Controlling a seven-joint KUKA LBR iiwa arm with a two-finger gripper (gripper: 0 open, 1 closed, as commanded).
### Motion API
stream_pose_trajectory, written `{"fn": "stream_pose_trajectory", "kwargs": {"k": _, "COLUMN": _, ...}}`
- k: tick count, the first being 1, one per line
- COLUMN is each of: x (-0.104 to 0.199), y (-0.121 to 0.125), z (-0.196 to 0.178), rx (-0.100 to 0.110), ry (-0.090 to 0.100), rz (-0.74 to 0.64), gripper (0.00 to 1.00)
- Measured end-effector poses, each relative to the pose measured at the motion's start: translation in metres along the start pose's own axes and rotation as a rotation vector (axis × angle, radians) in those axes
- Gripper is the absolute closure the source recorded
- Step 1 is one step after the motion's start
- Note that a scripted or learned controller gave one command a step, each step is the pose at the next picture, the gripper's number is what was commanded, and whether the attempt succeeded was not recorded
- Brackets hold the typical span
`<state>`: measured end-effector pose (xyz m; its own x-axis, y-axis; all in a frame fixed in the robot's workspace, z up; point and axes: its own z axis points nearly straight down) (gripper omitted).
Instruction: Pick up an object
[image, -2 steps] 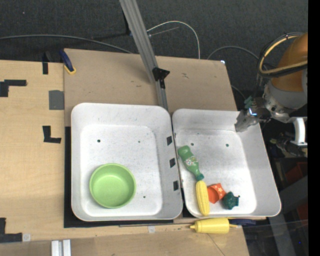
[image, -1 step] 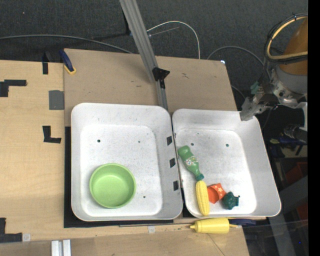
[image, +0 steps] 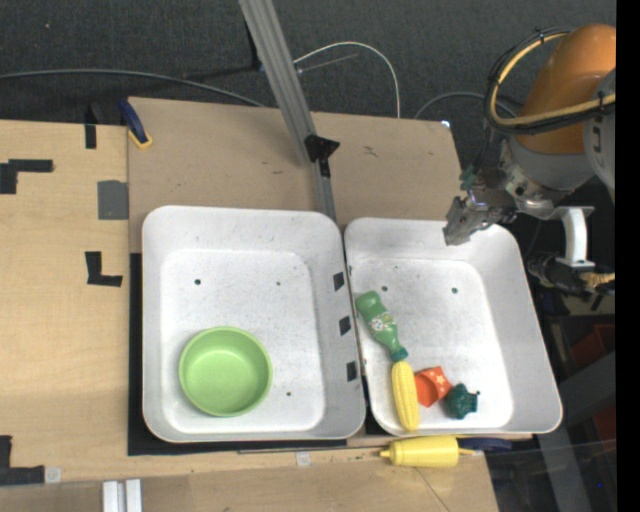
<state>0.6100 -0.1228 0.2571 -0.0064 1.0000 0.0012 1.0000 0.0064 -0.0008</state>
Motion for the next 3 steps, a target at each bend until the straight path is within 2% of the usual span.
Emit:
{"fn": "stream_pose_trajectory", "kwargs": {"k": 1, "x": 0.051, "y": -0.011, "z": -0.005, "rx": 0.000, "ry": 0.001, "rz": 0.000, "gripper": 1.00}}
{"fn": "stream_pose_trajectory", "kwargs": {"k": 3, "x": 0.171, "y": -0.046, "z": 0.019, "rx": 0.004, "ry": 0.000, "rz": -0.001, "gripper": 1.00}}
